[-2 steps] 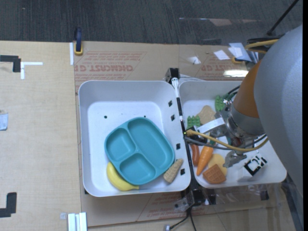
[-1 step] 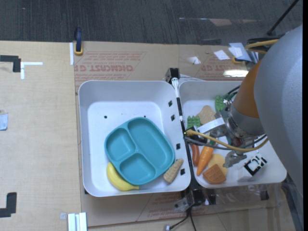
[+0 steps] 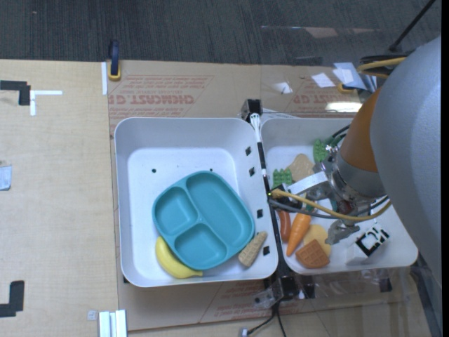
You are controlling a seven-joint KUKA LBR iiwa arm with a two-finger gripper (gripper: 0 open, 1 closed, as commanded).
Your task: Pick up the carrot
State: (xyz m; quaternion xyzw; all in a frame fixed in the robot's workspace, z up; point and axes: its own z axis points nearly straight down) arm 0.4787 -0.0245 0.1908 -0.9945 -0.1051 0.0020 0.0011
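Carrot (image 3: 297, 231) lies in the right bin (image 3: 400, 258), tip toward the near wall, crowded by other toy food beside the divider. It looks light, rigid and smooth, so a grip across its thicker upper middle seems safest. Whether the gripper (image 3: 342, 225) stands open or closed, I cannot tell.

From my remote station I take the divided tray (image 3: 203, 220) as landmark; it lies in the left bin (image 3: 133, 188) on the tabletop (image 3: 56, 209). A banana (image 3: 172, 260) sits against the tray's near left edge, partly under it. A corn piece (image 3: 252, 250) rests at the tray's near right corner, by the bin wall. Right of the tray, past that wall, lies the right bin (image 3: 400, 255). In it, nearest the tray, the carrot (image 3: 297, 231) lies slanted. The arm (image 3: 393, 139) hangs over that bin, farther right of the tray, with the pincer (image 3: 335, 223) just beyond the carrot.
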